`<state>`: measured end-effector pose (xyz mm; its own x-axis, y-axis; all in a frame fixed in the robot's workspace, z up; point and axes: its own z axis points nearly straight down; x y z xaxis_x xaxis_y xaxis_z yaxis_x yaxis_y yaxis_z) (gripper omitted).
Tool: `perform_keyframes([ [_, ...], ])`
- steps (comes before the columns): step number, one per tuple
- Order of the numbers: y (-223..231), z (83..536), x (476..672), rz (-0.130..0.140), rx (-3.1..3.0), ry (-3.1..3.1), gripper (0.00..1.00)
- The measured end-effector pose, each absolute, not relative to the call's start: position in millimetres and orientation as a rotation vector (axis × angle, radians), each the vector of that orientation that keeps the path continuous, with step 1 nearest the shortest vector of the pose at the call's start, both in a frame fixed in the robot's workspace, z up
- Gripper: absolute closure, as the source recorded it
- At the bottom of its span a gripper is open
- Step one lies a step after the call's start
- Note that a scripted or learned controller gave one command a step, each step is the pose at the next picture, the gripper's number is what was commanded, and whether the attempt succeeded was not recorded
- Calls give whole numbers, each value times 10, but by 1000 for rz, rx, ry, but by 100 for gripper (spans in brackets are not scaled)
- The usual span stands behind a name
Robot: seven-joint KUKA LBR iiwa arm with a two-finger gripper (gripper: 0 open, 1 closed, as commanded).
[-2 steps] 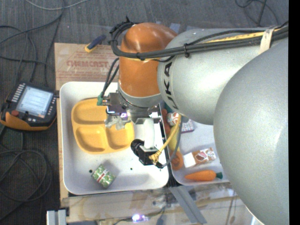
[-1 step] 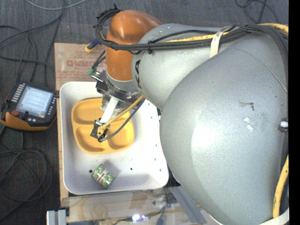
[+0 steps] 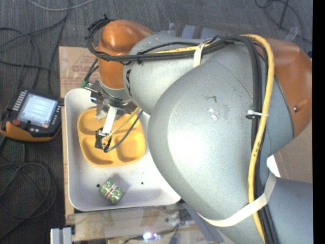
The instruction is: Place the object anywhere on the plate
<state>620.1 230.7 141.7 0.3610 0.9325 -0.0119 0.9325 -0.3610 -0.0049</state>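
The grey robot arm (image 3: 218,121), orange-banded at the wrist, reached from the right over the left white bin (image 3: 81,187) on the surface. Its claw (image 3: 107,107) hung above a yellow divided plate (image 3: 129,145) lying in the bin; whether the claw stood apart or together could not be told. A small green block (image 3: 111,190) with red and white markings lay on the bin floor near the plate, apart from its rim and from the claw. A teach pendant (image 3: 31,113) with a lit screen sat on the carpet beside the bin.
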Motion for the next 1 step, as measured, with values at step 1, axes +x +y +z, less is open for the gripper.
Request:
perform_keyframes([
  [1, 1558, 1128, 5876, 29, 2657, 1650, 100],
])
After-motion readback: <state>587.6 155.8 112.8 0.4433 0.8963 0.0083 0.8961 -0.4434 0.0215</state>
